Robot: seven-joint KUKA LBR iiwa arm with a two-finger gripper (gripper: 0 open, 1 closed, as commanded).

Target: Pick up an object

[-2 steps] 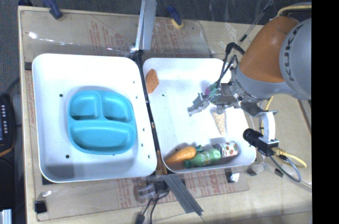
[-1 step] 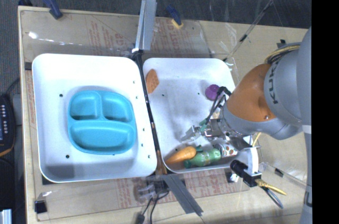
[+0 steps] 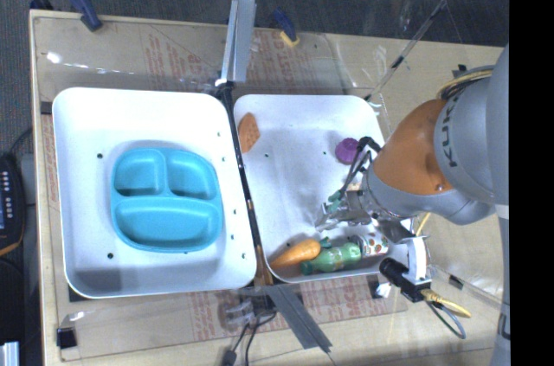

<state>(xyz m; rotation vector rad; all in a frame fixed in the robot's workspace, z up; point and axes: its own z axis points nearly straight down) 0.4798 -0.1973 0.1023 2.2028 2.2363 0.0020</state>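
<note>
My gripper hangs low over the right bin, in its near right part, just above a green bottle that lies along the bin's front wall. An orange carrot lies next to the bottle on its left. Behind the gripper, by the bin's right wall, sits a small purple object. A brown oval piece rests against the bin's far left wall. Nothing shows between the fingers.
The left bin holds a blue divided tray. A metal bar stands between the bins at the back. The grey and orange arm covers the right bin's right edge.
</note>
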